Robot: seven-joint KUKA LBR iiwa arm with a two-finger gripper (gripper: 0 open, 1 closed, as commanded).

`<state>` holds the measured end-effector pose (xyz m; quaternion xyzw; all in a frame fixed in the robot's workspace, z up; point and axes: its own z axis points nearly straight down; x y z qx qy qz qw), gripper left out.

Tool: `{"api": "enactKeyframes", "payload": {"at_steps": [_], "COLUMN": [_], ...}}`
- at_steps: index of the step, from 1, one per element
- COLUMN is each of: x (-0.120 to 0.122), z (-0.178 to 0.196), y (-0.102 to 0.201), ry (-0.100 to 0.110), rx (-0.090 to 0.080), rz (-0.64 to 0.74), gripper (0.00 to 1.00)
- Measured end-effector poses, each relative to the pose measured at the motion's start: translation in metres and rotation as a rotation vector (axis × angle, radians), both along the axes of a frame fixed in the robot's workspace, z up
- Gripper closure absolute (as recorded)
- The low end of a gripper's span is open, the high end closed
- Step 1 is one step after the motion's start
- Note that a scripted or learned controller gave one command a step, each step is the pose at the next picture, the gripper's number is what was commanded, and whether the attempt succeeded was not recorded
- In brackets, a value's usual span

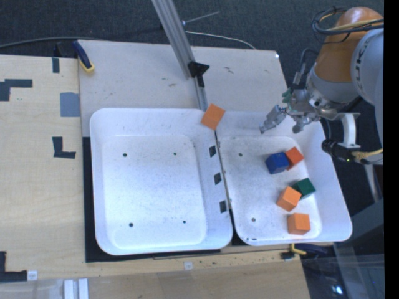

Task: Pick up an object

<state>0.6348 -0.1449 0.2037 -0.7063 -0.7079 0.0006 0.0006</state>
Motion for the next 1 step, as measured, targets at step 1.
{"api": "enactKeyframes", "payload": {"at_steps": [1], "x": [-0.0248], "z": [-0.0904], "y": [-0.0301], "ry": [-0.009], "rx": [-0.006], "rz": [-0.003], "gripper": [0.0]}}
